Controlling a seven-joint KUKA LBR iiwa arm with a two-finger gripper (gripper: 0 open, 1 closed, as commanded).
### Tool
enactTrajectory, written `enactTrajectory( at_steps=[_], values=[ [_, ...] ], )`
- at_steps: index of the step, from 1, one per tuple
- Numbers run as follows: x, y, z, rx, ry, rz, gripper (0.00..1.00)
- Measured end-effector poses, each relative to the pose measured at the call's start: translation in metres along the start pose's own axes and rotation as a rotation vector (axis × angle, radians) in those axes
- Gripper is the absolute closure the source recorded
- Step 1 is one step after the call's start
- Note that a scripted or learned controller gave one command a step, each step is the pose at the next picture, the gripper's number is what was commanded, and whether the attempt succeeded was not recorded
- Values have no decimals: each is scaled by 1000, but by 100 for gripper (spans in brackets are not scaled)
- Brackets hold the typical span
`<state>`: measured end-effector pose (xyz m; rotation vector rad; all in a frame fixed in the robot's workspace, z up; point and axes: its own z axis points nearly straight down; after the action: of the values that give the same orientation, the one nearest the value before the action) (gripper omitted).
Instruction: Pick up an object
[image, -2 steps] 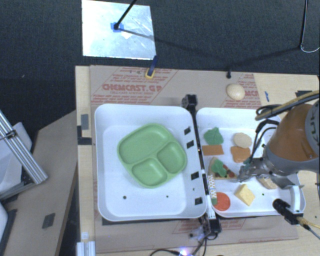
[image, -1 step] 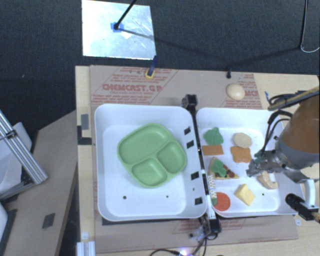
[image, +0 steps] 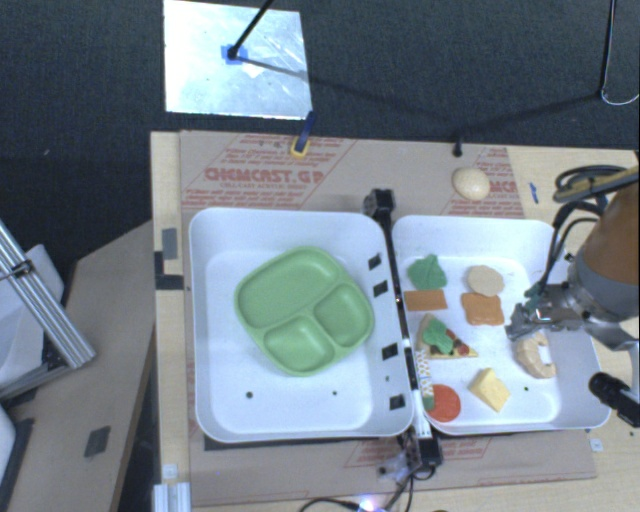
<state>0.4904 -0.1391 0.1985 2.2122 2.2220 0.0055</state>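
Holding green tray (image: 305, 310), left bin (image: 220, 400)

Arm (image: 610, 260), at 3 o'clock of the frame: grey rounded housing with a broad orange-brown band above the wrist. Dark cables loop off its upper side toward 1 o'clock, one yellowish strand among them. Gripper (image: 528, 318): metallic grey, small, angular, some dark fittings. A black cylindrical part juts out at 5 o'clock.
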Motion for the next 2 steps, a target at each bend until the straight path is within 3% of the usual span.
enactTrajectory(
  at_steps=[1,2],
  values=[
    [0,1,-26,3,1,0,100],
    [49,14,-33,4,3,-5,100]
  ],
)
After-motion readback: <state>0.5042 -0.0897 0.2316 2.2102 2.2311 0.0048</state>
